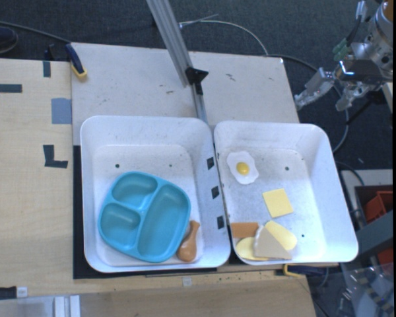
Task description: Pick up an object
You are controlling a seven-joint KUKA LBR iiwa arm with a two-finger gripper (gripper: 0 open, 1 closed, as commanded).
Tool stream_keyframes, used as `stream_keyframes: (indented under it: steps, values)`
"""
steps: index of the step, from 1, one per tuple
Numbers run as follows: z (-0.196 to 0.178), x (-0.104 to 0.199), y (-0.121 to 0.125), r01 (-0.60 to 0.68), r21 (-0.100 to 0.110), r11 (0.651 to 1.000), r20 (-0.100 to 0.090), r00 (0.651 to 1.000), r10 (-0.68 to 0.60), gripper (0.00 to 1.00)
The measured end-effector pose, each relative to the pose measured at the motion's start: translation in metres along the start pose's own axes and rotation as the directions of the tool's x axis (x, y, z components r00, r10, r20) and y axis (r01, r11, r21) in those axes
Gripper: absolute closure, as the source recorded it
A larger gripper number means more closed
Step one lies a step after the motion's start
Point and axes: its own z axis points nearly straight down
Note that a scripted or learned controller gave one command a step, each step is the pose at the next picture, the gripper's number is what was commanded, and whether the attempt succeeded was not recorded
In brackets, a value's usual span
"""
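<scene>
My gripper hangs beyond the back right corner of the right bin, off the bench. Its fingers are spread open with nothing between them. In the right bin lie a fried egg near the back left, a yellow cheese square in the middle, and at the front a brown slab beside a pale wedge that lies on a yellow piece. The left bin holds a blue divided plate and a brown drumstick at its front right.
A slanted metal pole rises behind the bins and meets the divider between them. A blue and yellow tool lies at the bench's back left. Cables run across the dark floor behind. Red equipment stands to the right.
</scene>
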Motion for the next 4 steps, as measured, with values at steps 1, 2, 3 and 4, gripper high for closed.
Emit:
stream_keyframes:
  steps: [1, 2, 3, 4]
  values:
    - [0.061, -0.029, 0.017, -0.004, 0.013, 1.000, 0.000, 1.000, 0.004, 0.00]
    - [0.164, -0.069, 0.019, -0.005, 0.016, 1.000, -0.001, 1.000, 0.005, 0.00]
    - [0.060, -0.122, -0.003, -0.006, -0.001, 1.000, 0.004, 1.000, 0.006, 0.00]
    - [0.104, -0.121, 0.049, 0.001, 0.009, 1.000, 0.000, 1.000, -0.001, 0.00]
